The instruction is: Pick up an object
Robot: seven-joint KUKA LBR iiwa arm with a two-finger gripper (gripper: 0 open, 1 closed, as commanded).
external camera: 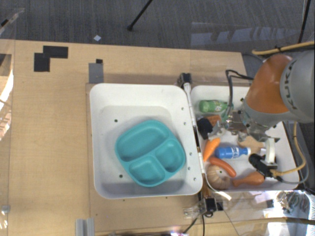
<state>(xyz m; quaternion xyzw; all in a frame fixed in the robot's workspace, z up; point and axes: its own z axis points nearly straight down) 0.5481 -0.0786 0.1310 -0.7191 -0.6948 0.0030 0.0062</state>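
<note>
Lower right, one blue bottle (231, 153) lies lengthwise left-right, cap rightward, beside two carrots; gripper (235, 125) grip unclear, cannot tell.

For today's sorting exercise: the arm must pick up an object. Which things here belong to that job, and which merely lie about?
Part of the job:
gripper
green bottle
blue bottle
carrot
right bin

Lying about:
teal divided plate
left bin
black tape marks
</note>
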